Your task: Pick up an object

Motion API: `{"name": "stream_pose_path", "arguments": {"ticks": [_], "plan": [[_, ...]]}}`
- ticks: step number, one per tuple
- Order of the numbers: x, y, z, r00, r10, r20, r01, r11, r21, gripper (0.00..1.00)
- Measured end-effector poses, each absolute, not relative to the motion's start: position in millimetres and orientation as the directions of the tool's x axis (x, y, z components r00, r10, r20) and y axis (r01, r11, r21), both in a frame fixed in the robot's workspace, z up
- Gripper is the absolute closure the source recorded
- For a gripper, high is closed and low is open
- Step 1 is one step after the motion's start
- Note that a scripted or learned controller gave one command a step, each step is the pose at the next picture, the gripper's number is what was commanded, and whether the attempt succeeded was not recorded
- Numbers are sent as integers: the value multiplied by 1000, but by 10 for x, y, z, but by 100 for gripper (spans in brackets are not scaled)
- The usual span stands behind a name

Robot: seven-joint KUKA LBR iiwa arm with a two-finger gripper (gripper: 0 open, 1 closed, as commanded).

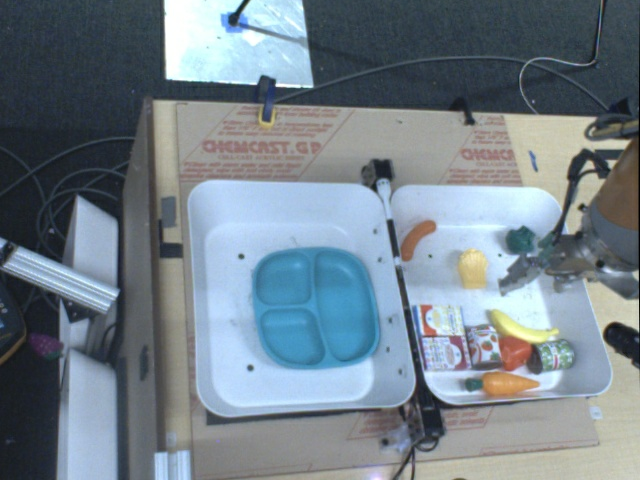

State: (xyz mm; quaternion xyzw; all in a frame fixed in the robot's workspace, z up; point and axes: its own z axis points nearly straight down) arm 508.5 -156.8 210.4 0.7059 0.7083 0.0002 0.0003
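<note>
Gripper is seen over the right bin, fingers spread apart, nothing held between them. A yellow toy lies at its 9 o'clock, a banana at 6 o'clock

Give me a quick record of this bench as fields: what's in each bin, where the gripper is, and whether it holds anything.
left bin: blue divided plate
right bin: sausage, yellow corn piece, dark green item, banana, cartons, can, carrot
gripper: over right bin, near its right side, between the dark green item and the banana
held: nothing seen between the jaws
</note>
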Motion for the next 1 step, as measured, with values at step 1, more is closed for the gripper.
{"name": "stream_pose_path", "arguments": {"ticks": [1], "plan": [[5715,-1103,872,-4,1000,1,1000,4,0,0]]}}
